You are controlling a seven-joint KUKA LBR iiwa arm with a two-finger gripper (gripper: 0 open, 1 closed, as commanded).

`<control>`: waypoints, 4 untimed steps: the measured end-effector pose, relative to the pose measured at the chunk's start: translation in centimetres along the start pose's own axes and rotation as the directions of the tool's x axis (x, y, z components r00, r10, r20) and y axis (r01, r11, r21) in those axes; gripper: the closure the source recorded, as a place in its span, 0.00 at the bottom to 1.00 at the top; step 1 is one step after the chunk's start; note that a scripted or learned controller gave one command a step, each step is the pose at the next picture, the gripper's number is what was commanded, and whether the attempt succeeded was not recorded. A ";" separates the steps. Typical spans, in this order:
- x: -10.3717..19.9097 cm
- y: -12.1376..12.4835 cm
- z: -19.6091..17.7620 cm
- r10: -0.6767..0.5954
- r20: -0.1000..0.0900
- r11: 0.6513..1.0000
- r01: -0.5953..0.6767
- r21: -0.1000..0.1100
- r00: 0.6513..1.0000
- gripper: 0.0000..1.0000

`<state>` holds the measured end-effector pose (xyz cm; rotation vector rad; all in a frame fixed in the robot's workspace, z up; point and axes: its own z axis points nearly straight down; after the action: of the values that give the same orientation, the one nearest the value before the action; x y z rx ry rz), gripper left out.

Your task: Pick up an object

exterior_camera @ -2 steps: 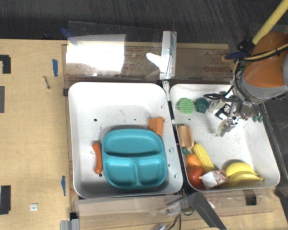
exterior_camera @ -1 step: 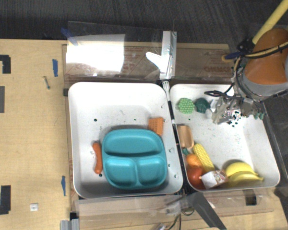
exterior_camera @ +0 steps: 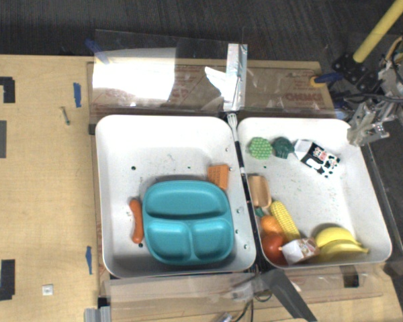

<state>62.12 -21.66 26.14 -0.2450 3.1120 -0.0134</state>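
Note:
My gripper point(exterior_camera: 367, 129) hangs at the far right corner of the right bin point(exterior_camera: 336, 193), just outside its rim and above the bench, with nothing seen in it. In that bin lie a light green knobbly toy point(exterior_camera: 259, 147), a dark green one point(exterior_camera: 282, 147), a black-and-white carton point(exterior_camera: 318, 158), a tan bread piece point(exterior_camera: 258, 190), a corn cob point(exterior_camera: 284, 220), an orange and red fruit pair point(exterior_camera: 272, 239), a small red-and-white carton point(exterior_camera: 299, 250) and a banana point(exterior_camera: 337, 241).
The left bin point(exterior_camera: 121, 153) holds a teal divided plate point(exterior_camera: 187, 221), an orange carrot point(exterior_camera: 137, 220) at its left and an orange block point(exterior_camera: 218, 175) at the divider. Cables and a yellow pole point(exterior_camera: 383, 25) sit behind my arm. A clear plastic sheet point(exterior_camera: 188, 86) lies behind the bins.

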 end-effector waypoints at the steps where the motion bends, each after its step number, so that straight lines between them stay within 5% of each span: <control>1: -4.7 -1.3 -2.2 -0.145 -0.006 0.989 0.145 -0.008 0.989 1.00; 4: -5.4 -1.4 -6.3 -0.139 0.033 0.990 0.139 0.009 0.990 1.00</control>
<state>67.54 -22.15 32.55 -0.4571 3.0544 -0.0211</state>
